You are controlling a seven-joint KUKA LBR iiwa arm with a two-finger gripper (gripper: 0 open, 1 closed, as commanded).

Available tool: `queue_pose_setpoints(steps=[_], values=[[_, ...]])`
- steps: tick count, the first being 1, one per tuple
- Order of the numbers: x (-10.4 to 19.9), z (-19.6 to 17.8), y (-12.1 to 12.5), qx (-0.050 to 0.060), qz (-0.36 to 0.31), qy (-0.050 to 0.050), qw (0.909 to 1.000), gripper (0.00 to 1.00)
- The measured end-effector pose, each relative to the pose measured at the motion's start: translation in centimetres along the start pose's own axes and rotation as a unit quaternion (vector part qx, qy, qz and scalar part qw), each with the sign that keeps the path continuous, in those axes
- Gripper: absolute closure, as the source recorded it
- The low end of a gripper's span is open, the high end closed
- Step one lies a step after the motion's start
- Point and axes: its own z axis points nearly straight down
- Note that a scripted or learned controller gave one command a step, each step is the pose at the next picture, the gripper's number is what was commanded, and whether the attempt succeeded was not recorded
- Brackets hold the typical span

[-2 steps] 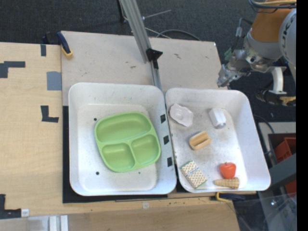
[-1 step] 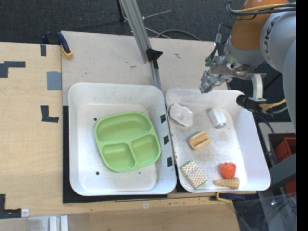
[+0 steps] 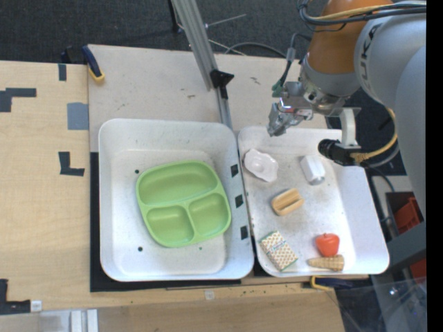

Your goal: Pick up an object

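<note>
Sitting on the bench (image 3: pixel 41 185) are two white bins, side by side. The left bin (image 3: pixel 111 206) holds a green plate (image 3: pixel 183 203) with three parts. The plate lies flat near the middle of that bin.

The right bin (image 3: pixel 367 213) holds six small things. At its near left is a checked little block (image 3: pixel 279 250). Above that, close to the far left corner, lies a pale white lump (image 3: pixel 260 164). In the middle is a tan toy hot dog bun (image 3: pixel 286 201). To its right and farther back lies a small white cylinder (image 3: pixel 313 169) on its side. Near the front right sits a red toy tomato (image 3: pixel 328 243), and just in front of it lies a toy ice cream cone (image 3: pixel 327 262), almost touching it.

The grey arm (image 3: pixel 387 47) with its orange band comes in from the right. The gripper (image 3: pixel 279 124) hangs over the far left edge of the right bin, just above the white lump. Nothing is between its tips. I cannot tell if it is apart or together.
</note>
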Motion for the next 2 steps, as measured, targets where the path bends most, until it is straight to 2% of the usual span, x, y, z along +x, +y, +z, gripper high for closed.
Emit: queue_pose_setpoints(steps=[2], values=[[12.7, 1.3, -2.2, 0.001, -0.001, -0.001, 1.0, 1.0]])
